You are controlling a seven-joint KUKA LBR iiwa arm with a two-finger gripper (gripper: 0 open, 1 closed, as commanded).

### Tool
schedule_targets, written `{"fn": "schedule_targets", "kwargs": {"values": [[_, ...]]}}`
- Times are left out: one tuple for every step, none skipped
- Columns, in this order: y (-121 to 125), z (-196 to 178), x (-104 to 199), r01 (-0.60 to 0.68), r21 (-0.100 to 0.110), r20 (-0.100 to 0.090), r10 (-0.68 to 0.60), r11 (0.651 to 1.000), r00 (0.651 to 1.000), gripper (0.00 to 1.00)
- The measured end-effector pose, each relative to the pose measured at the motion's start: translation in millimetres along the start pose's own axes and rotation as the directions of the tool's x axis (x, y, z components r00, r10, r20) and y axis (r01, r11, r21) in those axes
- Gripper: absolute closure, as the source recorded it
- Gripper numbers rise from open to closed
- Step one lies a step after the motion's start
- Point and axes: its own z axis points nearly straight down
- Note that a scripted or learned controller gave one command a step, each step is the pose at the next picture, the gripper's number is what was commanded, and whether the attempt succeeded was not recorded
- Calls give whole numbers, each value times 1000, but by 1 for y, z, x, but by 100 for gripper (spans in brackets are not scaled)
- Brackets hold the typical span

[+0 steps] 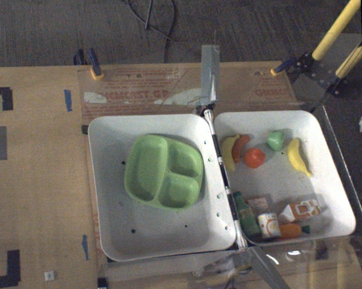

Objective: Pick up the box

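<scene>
So, from my seat the box [268, 224] sits in the right bin [328, 191], near its front edge, between a green bottle [246, 216] and an orange carrot [290, 230], with a carton [300, 210] just behind. I can't tell whether the pincer's open or closed, or how the box lies relative to it.

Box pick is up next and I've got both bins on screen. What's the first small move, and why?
Probably bring the tool in over the right bin and centre it above the white and orange box near the front edge. A carrot and a small carton lie close beside the box, so approach straight down.
</scene>
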Motion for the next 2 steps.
{"fn": "schedule_targets", "kwargs": {"values": [[-30, 38, 36, 22, 4, 1, -22, 1000, 1000, 0], [-30, 28, 37, 26, 4, 2, -26, 1000, 1000, 100]]}}
